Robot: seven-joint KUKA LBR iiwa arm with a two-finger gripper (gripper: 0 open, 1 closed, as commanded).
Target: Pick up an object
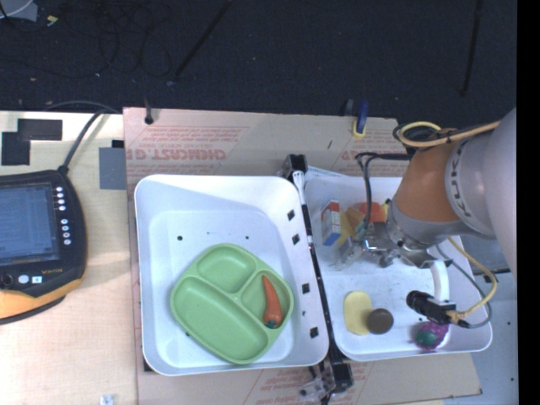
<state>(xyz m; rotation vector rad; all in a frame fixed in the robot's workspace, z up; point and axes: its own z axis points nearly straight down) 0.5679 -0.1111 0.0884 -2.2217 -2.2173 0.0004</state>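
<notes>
Right bin [472, 344]: yellow piece [356, 309] touching brown ball [380, 320], purple-green ball [430, 334] near corner, small carton [332, 220] at back.

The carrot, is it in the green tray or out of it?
In. The carrot lies in the right compartment of the green tray, in the left bin.

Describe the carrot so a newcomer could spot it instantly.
Start at the left white bin, which holds a green divided plate. The carrot lies in that plate's small right-hand compartment, near the wall between the bins. It is a slim orange stick, the plate's one item.
</notes>
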